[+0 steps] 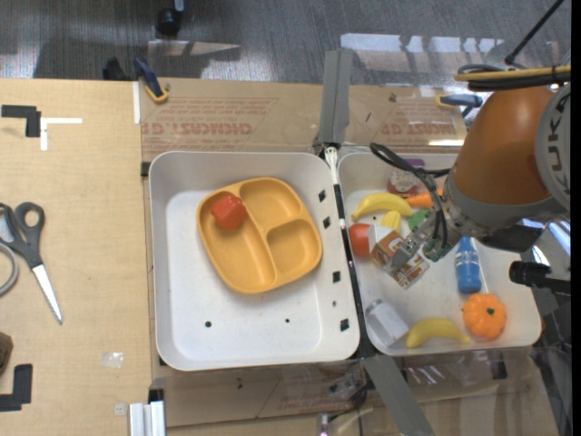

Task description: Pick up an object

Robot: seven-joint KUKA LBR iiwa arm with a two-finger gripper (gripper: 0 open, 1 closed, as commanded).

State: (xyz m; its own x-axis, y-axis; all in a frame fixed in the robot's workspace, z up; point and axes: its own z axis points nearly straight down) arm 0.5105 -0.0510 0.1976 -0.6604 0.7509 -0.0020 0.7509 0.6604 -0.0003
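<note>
My gripper [413, 254] is low over the middle of the right bin [522, 339], below the grey and orange wrist. Right at its tip lies a small box with orange and white print [392, 246]; whether the box is gripped is unclear. Around it are a yellow banana [381, 205], a red object [360, 239], a blue bottle [467, 267], an orange pumpkin [484, 316], a second banana [436, 332] and a grey-white packet [386, 319]. The arm hides the bin's back right part.
The left bin [182, 325] holds a yellow divided plate [272, 262] with a red fruit [227, 210] in its upper left compartment. Scissors [32, 252] lie on the bench at far left. A ridge [340, 243] separates the two bins.
</note>
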